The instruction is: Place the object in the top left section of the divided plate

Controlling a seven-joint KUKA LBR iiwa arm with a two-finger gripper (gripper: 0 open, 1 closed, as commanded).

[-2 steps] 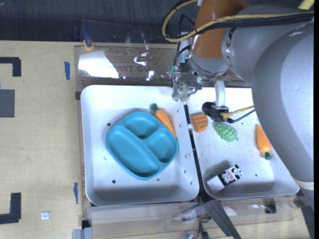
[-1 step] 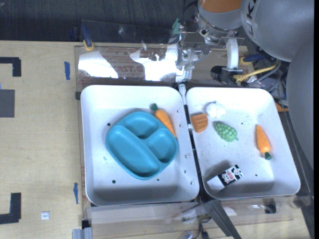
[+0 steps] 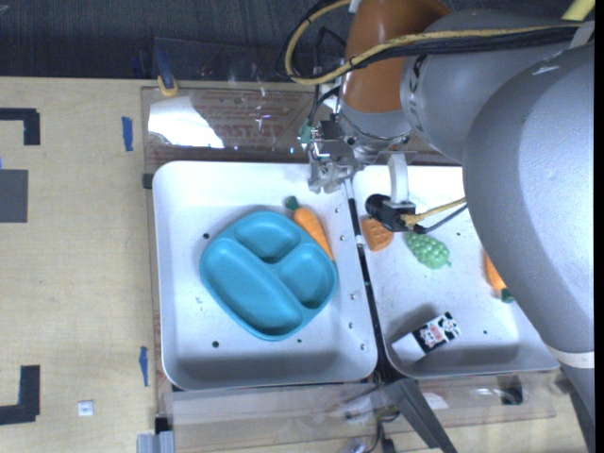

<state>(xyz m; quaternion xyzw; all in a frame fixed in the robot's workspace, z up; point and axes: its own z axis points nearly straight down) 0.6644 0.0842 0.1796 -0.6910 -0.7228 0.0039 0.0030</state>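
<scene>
A blue divided plate (image 3: 247, 289) lies tilted in the left bin (image 3: 189, 206). An orange toy carrot (image 3: 310, 228) with a green top rests against the plate's upper right rim, partly on the bin floor. My gripper (image 3: 327, 177) hangs just above and behind the carrot, near the bin's far right corner. Nothing shows in the gripper. The plate's sections hold nothing.
The right bin (image 3: 472, 347) holds an orange piece (image 3: 377, 237), a green grape bunch (image 3: 427, 251), a second carrot (image 3: 494, 276) half under the arm, and a small black-and-white object (image 3: 436, 332). The divider (image 3: 363, 272) between the bins runs just right of the carrot.
</scene>
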